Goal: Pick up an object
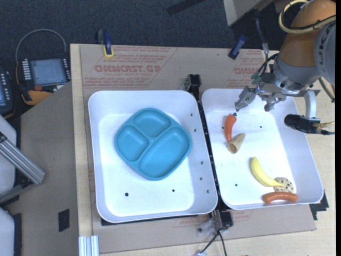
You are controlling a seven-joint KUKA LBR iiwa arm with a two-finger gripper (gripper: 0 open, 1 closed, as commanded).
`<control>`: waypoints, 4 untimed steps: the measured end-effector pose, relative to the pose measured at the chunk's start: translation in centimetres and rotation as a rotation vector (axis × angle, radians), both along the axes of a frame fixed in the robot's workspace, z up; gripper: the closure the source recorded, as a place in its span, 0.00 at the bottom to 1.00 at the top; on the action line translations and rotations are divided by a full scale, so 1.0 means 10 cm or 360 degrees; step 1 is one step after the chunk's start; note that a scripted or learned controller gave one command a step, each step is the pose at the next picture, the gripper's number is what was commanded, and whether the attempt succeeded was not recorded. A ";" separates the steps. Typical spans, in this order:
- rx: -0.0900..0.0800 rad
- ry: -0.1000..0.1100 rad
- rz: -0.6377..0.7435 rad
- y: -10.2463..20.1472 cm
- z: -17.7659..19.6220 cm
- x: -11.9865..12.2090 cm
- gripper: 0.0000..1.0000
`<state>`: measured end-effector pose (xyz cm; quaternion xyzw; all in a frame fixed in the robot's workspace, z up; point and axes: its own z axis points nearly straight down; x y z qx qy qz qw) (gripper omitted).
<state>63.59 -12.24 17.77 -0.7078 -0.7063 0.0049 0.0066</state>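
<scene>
The gripper (254,101) hangs with its fingers spread and nothing between them — the approach step, I judge. The carrot (229,126) lies just below-left of the fingers; next comes a drop and a squeeze

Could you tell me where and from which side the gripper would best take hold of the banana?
Probably the banana's middle, from straight above, fingers across its narrow width. It lies flat on the right bin's floor, curved, running from upper left to lower right. Its lower end touches the cookie and sausage; the middle is free.
</scene>
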 end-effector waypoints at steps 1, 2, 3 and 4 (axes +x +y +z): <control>-0.0003 -0.0024 0.0004 0.00 0.09 0.03 0.00; -0.0002 -0.0014 0.0003 -0.02 -0.54 0.04 0.00; -0.0003 -0.0021 0.0003 -0.01 -0.94 0.04 0.00; -0.0004 -0.0028 0.0003 -0.01 -0.82 0.05 1.00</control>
